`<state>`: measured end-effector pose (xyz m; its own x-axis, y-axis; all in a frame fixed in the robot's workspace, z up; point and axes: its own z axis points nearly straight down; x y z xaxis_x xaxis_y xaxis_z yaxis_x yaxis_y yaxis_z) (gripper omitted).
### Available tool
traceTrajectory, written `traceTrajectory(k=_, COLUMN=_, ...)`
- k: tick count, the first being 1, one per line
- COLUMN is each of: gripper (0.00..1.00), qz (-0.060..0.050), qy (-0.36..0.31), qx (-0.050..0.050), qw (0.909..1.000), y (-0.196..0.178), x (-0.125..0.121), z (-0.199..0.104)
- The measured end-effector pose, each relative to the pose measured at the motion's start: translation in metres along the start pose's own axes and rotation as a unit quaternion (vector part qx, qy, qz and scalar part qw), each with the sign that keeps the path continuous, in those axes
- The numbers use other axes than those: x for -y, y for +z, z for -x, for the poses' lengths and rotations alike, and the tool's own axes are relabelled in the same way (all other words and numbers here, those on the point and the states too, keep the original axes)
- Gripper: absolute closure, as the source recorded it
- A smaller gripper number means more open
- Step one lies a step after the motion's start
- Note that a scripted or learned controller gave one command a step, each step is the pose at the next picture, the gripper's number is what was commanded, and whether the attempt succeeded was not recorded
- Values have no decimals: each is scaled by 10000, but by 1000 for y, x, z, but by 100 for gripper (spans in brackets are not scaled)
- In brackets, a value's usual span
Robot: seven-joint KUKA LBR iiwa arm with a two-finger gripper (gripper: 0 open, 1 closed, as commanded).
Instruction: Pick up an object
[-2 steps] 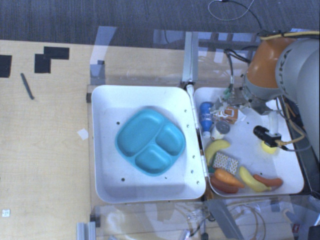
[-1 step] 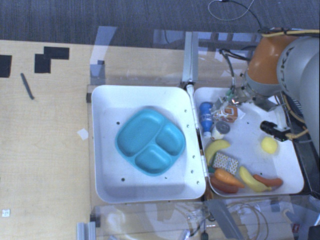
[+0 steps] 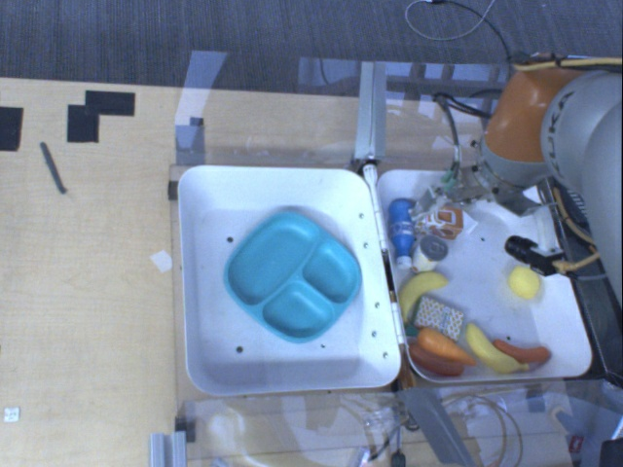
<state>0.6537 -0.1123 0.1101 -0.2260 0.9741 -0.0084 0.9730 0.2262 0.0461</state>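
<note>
You're looking down on two white bins on the bench: the left bin (image 3: pixel 200 261) is carrying a blue divided plate (image 3: pixel 294 275), and the right bin (image 3: pixel 574 343) is holding all the candidates. The arm (image 3: pixel 555 115) is reaching in from three o'clock, and your end effector (image 3: pixel 458 185) is hanging over the bin's twelve o'clock edge; I can't tell how wide it's standing, and I'm seeing nothing in its hold. Just below it, a small orange-and-white packet (image 3: pixel 446 222) is lying beside a blue bottle (image 3: pixel 400 224) at the ten o'clock side. A yellow ball (image 3: pixel 525 282) is sitting alone toward three o'clock, and bananas (image 3: pixel 422 288), a patterned sponge (image 3: pixel 439 315) and carrots (image 3: pixel 443 346) are crowding the six o'clock corner. You're best placed for the packet, I'd judge: be coming straight down, centring over it, keeping clear of the bottle and the bin wall. If it's lying too flat, the lone ball is offering cleaner access.
</note>
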Motion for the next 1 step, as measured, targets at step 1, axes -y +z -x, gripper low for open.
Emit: traceTrajectory(k=1, gripper=0, qz=-190, qy=-64, qx=-29, qw=9998, y=-96, x=21, z=-10)
